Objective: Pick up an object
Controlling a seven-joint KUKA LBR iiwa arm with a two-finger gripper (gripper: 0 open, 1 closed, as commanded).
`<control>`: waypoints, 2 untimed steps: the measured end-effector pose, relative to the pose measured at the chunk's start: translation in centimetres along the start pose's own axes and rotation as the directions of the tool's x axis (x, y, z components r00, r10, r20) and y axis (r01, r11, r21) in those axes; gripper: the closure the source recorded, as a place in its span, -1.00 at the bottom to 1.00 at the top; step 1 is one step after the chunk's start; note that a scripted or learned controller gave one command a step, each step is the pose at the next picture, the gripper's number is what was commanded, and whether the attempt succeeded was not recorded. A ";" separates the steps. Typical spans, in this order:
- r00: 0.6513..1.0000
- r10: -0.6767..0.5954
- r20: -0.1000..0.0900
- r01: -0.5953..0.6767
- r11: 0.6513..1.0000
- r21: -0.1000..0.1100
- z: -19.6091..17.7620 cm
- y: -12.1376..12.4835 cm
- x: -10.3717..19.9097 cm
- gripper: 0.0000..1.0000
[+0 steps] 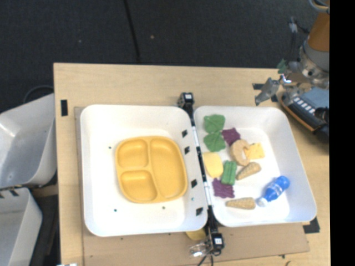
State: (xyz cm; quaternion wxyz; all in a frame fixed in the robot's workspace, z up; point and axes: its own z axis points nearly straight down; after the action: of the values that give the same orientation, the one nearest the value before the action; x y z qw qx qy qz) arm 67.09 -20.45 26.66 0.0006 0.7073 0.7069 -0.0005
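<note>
The right bin [297, 148] holds several toy foods. Two green leafy pieces [213, 123] [214, 142] lie at its far left, with a purple piece [230, 135] beside them. A tan ring-shaped piece [240, 152] touches a yellow cheese wedge [256, 151]. Nearer the front are a yellow piece [212, 164], a green piece [228, 172], another purple piece [223, 189], two tan wedges [248, 170] [241, 204] and a small blue bottle [275, 189]. My gripper [267, 91] hangs beyond the bin's far right rim, apart from all of them, with nothing seen in it.
In the left bin [94, 148] lies a yellow divided plate [150, 168]. The arm's wrist [316, 43] and a dark device [306, 107] crowd the bench's far right. A white container [25, 140] stands off the bench to the left.
</note>
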 end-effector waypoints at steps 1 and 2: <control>1.000 -0.003 0.003 0.003 1.000 -0.003 -1.1 0.1 -0.1 1.00; 1.000 -0.007 -0.004 0.007 1.000 0.004 1.0 -4.1 7.9 1.00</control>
State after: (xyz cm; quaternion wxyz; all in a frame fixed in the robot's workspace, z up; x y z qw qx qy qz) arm 62.99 -12.54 25.64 -0.0021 0.7048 0.7094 -0.0003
